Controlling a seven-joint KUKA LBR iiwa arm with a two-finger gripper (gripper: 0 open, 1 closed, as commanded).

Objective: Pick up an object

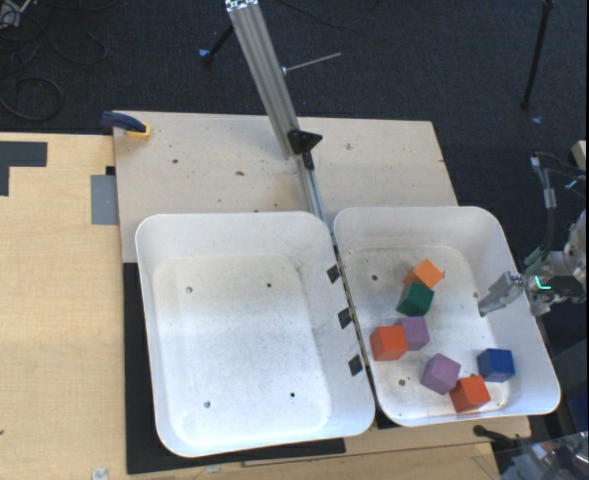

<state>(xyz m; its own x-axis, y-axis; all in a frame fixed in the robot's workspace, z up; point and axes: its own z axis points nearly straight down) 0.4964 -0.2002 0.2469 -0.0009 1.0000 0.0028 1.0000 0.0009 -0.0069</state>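
Observation:
The right bin holds several small blocks. An orange block touches a dark green one near the bin's middle. Below them a red-orange block sits against a purple one. Near the front edge lie another purple block, a red-orange block and a blue block. My gripper reaches in over the bin's right rim, to the right of the green block and above the blue one. It touches no block and holds nothing that I can see.
The left bin stands beside the right one, with black clips along the shared wall. A slanted aluminium bar rises behind the bins. A blue and yellow clamp lies at the board's back left corner.

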